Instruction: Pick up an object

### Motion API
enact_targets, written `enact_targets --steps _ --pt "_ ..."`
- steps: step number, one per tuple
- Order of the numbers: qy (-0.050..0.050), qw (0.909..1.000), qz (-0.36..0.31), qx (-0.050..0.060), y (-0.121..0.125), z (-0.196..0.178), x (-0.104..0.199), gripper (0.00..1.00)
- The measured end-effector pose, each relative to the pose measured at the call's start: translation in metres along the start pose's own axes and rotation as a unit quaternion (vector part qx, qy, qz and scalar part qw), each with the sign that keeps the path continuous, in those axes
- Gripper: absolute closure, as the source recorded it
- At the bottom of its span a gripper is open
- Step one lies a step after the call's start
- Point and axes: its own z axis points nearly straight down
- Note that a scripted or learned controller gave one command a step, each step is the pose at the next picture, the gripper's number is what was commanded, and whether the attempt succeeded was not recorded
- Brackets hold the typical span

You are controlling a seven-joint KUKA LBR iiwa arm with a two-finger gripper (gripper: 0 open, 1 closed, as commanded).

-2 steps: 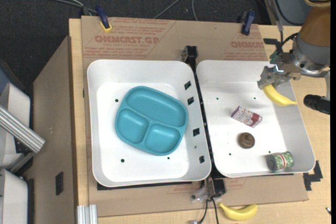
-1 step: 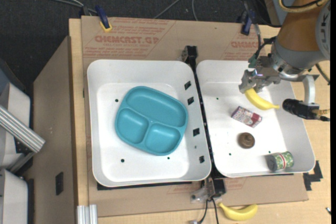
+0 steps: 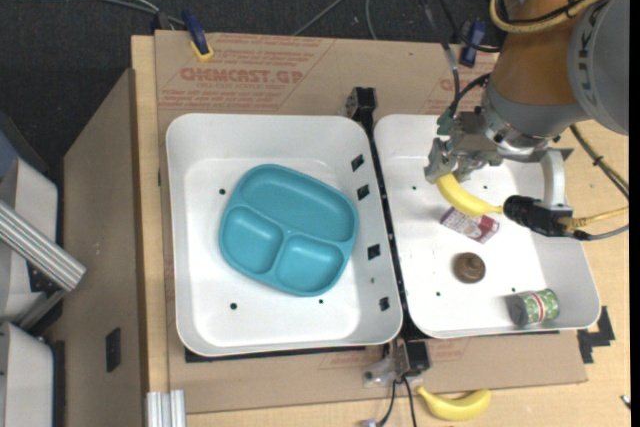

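Four things lie in the right bin [image 3: 560,300]; my gripper [image 3: 452,162] hangs over its far left corner, just above the banana [image 3: 466,197]; whether the fingers are parted I cannot tell. Advice to self: descend straight, straddle the banana's upper end across its width, clear of the pink packet [image 3: 472,224] beside it; close only once seated.

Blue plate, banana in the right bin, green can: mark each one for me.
Blue plate [image 3: 288,230], camera view, on its central divider.
Banana [image 3: 465,198], camera view, mid-length of the yellow peel.
Green can [image 3: 534,307], camera view, on its label side.
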Motion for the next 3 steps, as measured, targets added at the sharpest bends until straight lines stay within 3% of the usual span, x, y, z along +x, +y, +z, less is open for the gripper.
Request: enact_targets --steps 1,3 --pt "-0.001 1.0000 0.001 -0.002 0.009 -0.004 0.046 1.00" --pt "0.000 1.0000 0.000 -0.002 0.001 -0.018 0.147 1.00"
